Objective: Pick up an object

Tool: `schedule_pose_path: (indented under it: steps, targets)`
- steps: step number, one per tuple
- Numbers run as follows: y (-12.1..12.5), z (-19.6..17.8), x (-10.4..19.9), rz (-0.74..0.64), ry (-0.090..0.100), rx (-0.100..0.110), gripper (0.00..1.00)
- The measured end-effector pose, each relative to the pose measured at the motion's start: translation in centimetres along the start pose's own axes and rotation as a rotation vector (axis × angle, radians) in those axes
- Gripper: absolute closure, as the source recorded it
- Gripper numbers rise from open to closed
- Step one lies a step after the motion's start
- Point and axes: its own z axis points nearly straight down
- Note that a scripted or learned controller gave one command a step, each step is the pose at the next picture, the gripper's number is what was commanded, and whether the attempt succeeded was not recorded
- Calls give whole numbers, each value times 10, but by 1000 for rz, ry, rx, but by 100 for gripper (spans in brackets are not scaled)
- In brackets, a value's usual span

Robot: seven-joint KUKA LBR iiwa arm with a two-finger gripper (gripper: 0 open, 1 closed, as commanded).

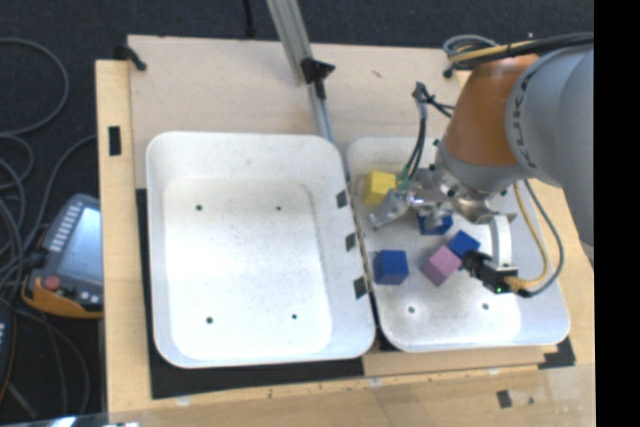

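Note:
The right bin (pixel 540 320) holds several small blocks: a yellow block (pixel 379 185) near its left wall, a blue block (pixel 391 266) toward the front left, a purple block (pixel 441 264) and a blue block (pixel 464 244) close together in the middle. My gripper (pixel 425 209) hangs low over the bin, just right of the yellow block. Another blue block (pixel 436 224) lies partly hidden right under the gripper. Whether it is gripped is unclear. The wrist and orange band cover the back of the bin.
The left bin (pixel 160 165) stands beside the right one, the two walls meeting near the yellow block. A slanted metal pole (pixel 290 15) rises behind the bins. Cables (pixel 545 250) trail off the wrist over the right bin.

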Motion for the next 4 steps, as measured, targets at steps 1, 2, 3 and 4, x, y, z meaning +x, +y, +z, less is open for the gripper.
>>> schedule_pose_path:
  steps: [1,2,3,4]
  targets:
    - [70,45,-12,4,1,30,0]
    - [70,32,-15,2,-3,23,100]
    - [15,-60,59,-10,3,-14,100]
    - [-5,-69,135,-12,4,-7,100]
